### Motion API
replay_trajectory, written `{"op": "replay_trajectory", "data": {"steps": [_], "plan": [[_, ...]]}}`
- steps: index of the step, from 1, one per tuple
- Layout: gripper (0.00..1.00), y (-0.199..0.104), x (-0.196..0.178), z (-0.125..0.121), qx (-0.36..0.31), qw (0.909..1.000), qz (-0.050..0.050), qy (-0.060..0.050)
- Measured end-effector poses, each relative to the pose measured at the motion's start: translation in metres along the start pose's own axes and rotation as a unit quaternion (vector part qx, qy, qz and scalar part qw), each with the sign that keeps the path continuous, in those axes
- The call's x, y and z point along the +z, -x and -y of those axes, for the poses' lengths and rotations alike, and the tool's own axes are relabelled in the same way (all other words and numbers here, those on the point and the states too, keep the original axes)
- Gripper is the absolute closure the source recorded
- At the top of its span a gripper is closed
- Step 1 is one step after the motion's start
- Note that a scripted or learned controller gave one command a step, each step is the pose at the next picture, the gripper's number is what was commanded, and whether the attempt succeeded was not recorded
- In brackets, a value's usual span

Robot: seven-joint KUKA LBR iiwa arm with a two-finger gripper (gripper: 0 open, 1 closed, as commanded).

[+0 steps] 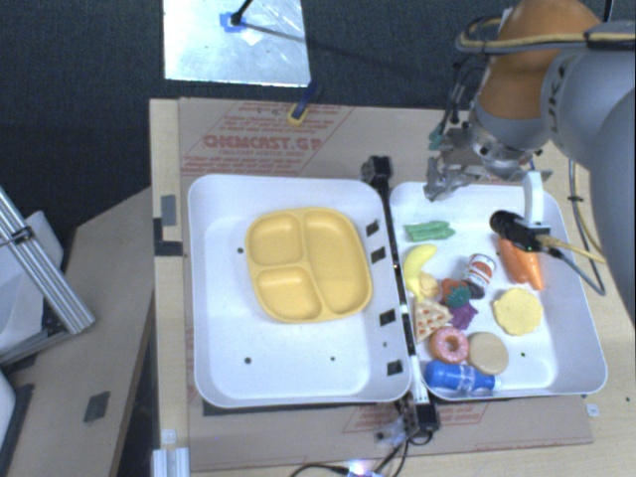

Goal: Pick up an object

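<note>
My gripper (449, 183) hangs over the far left corner of the right bin (581, 341), nothing visibly held in it. Just in front of it lies a green pea pod (429, 231). Below that are a banana (418, 260), a pizza slice (429, 319), a pink donut (449, 345) and a blue bottle (459, 377) along the bin's left side. An orange carrot (524, 263), a small red and white can (481, 268), purple grapes (463, 315), a yellow disc (518, 310) and a tan cookie (488, 352) lie further right.
The left bin (214, 266) holds a yellow divided plate (303, 263). A black divider (390, 256) runs between the bins. The grey arm (556, 68) with its orange band looms over the right bin's far side.
</note>
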State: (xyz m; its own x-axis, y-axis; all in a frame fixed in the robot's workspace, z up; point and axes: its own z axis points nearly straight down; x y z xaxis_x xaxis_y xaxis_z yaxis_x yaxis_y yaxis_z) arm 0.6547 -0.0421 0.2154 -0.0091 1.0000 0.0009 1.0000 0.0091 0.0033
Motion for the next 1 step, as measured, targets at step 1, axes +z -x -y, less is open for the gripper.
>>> {"op": "replay_trajectory", "data": {"steps": [1], "plan": [[1.0,-0.0405,-0.0025,-0.0084,0.001,1.0,0.0,0.0]]}}
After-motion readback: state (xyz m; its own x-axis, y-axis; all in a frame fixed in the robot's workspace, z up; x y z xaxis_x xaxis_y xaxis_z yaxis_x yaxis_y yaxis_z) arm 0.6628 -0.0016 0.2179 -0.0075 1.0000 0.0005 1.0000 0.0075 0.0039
